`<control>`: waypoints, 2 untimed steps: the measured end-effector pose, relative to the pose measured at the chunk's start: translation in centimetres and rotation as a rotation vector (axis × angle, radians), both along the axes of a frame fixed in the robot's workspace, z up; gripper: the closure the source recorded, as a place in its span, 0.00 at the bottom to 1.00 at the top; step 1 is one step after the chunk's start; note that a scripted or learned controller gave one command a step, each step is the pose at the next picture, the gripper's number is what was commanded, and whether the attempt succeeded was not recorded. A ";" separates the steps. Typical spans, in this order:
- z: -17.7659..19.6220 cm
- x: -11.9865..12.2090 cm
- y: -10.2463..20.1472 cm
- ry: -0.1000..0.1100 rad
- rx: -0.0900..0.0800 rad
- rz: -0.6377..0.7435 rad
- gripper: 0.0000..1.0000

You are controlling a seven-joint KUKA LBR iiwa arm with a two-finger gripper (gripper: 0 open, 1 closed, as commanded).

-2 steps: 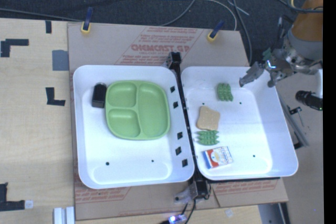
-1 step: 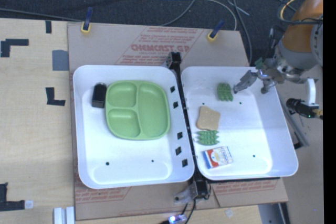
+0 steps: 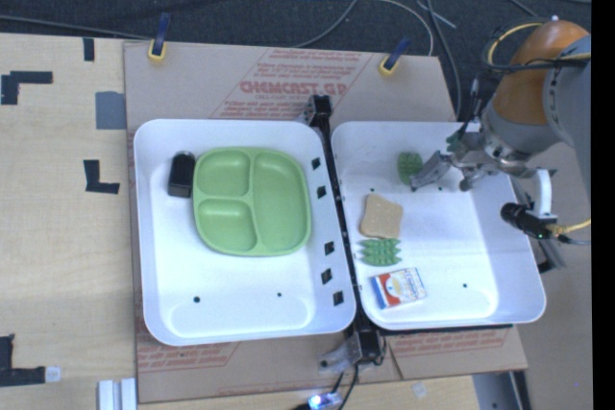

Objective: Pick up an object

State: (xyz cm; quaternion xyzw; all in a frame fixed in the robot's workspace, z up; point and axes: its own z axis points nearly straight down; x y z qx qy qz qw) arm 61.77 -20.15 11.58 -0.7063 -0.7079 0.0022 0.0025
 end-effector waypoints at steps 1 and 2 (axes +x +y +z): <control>1.4 0.2 0.0 -0.005 -0.001 0.002 1.00; 7.8 0.4 -0.2 -0.012 -0.002 -0.001 1.00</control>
